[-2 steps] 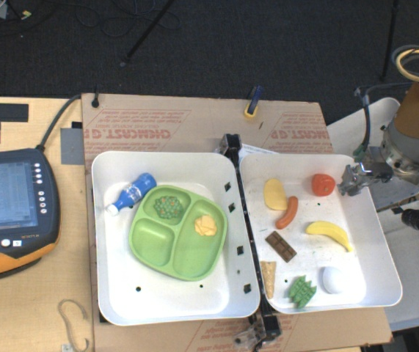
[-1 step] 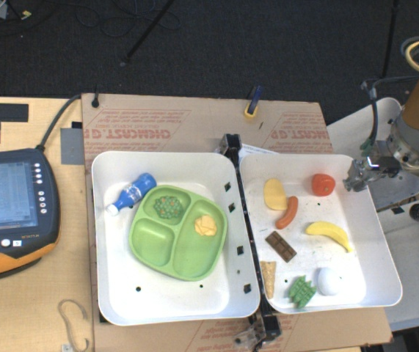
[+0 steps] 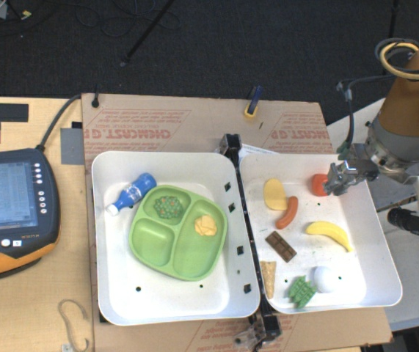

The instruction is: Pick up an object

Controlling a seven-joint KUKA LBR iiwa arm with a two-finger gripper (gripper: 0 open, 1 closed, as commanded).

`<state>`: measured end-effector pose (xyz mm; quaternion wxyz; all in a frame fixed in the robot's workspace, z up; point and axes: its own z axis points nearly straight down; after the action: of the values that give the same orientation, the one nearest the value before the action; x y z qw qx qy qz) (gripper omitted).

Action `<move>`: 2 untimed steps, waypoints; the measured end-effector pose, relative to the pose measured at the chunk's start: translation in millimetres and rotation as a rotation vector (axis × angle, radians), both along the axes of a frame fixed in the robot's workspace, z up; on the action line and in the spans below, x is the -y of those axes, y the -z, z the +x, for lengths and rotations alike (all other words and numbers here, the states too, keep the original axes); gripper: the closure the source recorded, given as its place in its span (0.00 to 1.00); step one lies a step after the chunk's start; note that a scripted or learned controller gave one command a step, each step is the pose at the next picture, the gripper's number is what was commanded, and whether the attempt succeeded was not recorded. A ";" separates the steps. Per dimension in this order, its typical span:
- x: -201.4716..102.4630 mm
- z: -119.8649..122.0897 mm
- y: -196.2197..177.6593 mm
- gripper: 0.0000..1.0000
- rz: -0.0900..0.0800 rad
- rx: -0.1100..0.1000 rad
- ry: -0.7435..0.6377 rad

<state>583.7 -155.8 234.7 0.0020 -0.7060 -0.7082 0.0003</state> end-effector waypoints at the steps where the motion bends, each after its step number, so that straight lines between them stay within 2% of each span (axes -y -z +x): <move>1: -58.0 -15.0 6.7 1.00 0.001 -0.002 -0.001; 2: -98.5 -32.9 1.8 1.00 0.000 -0.001 0.000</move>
<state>550.9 -57.4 232.9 0.0026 -0.7061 -0.7081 0.0007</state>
